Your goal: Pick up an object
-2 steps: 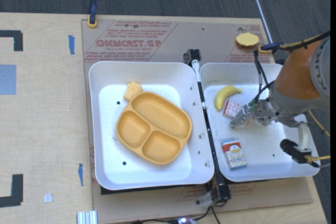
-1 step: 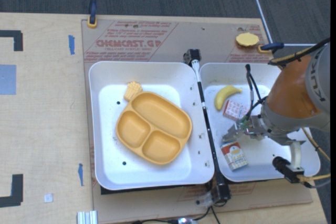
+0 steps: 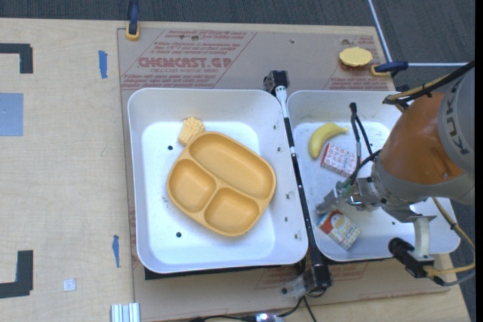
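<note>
Landmark: the divider [image 3: 290, 154] between the two bins.

Left of the divider, the left bin [image 3: 143, 162] is holding a yellow sectioned plate [image 3: 220, 182], with a small corn-shaped toy [image 3: 190, 130] touching the plate's upper left edge.

Just right of the divider, in the right bin [image 3: 317, 105], a banana [image 3: 325, 138] is lying near the top, a red-and-white packet [image 3: 338, 158] just below it, and a second small packet [image 3: 339, 228] near the bottom.

Further right, the gripper [image 3: 341, 196] is hanging between the two packets. Jaws: cannot tell open or closed; nothing visibly held.

Judgement: the lower packet is the closest target. Centre over it, descend straight, and avoid the divider wall.
</note>
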Action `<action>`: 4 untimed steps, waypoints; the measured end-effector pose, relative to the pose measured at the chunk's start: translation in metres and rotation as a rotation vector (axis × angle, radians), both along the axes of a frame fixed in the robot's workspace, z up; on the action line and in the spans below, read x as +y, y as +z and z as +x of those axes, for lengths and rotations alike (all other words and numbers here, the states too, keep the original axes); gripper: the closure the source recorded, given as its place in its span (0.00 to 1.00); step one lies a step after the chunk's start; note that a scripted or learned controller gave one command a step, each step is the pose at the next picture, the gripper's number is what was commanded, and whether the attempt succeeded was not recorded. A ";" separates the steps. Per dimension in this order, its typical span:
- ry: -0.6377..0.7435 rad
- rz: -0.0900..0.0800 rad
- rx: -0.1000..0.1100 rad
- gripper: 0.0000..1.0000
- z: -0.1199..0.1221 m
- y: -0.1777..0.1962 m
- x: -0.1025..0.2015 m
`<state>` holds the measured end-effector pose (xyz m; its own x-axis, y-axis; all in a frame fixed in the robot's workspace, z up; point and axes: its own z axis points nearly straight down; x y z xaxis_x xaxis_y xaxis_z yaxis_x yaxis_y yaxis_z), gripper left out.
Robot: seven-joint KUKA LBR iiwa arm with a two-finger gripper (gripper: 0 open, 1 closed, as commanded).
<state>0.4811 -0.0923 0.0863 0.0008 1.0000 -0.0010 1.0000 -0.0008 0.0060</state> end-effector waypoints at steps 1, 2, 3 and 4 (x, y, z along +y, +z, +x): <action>0.000 -0.001 -0.004 1.00 0.001 0.010 0.000; 0.002 0.002 0.005 1.00 -0.001 0.098 0.074; 0.003 0.001 0.000 1.00 0.001 0.109 0.074; 0.005 0.000 -0.005 1.00 0.003 0.119 0.074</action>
<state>0.4836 -0.0183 0.2053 -0.0043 1.0000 -0.0009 0.9999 0.0043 0.0107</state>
